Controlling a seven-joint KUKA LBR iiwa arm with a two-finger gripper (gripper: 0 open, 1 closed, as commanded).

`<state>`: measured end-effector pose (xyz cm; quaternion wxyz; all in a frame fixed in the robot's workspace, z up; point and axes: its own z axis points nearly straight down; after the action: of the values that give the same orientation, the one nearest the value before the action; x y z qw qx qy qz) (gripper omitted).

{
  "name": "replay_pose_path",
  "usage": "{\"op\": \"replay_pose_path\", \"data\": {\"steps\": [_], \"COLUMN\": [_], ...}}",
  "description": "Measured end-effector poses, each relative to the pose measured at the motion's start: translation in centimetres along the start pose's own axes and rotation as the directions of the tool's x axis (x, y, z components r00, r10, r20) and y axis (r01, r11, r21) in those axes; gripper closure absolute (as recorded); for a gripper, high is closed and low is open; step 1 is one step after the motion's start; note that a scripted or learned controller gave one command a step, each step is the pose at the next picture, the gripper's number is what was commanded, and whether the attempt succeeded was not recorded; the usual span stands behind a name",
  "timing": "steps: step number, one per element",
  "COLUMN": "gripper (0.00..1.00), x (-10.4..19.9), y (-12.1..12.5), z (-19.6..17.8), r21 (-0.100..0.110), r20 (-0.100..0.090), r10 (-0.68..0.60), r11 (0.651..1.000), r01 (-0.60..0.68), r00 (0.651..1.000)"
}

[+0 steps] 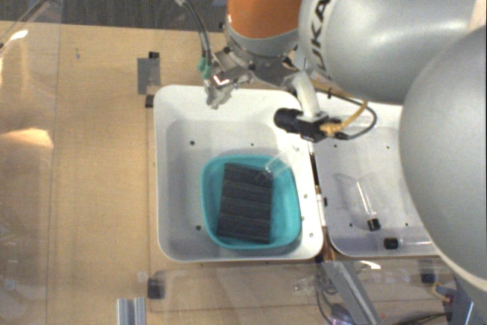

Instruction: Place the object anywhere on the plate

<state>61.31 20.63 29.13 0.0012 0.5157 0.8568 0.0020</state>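
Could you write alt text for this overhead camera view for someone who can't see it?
A dark ridged block lies on a teal plate in the left white bin. The grey and orange robot arm reaches over from the right, its gripper above the bin's far edge.

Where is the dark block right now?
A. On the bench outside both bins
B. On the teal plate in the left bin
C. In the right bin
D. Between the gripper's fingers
B: the dark block lies flat on the teal plate in the left bin, with the gripper up at that bin's far edge, apart from it.
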Motion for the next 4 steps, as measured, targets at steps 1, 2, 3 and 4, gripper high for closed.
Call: {"op": "replay_pose_path", "data": {"steps": [1, 2, 3, 4], "gripper": [1.00, 1.00, 1.00, 0.00], "x": [-1.0, -2.4, 0.2, 0.2], "y": [4.3, -0.1, 3.7, 3.8], "z": [7.6, -11.9, 2.5, 2.4], "r21": [0.000, -0.008, 0.000, -0.001], "r20": [0.000, 0.004, 0.000, 0.000], "r10": [-0.161, -0.215, -0.149, -0.148], "r11": [0.987, 0.977, 0.989, 0.989], "r01": [0.161, 0.215, 0.149, 0.148], "r00": [0.987, 0.977, 0.989, 0.989]}}
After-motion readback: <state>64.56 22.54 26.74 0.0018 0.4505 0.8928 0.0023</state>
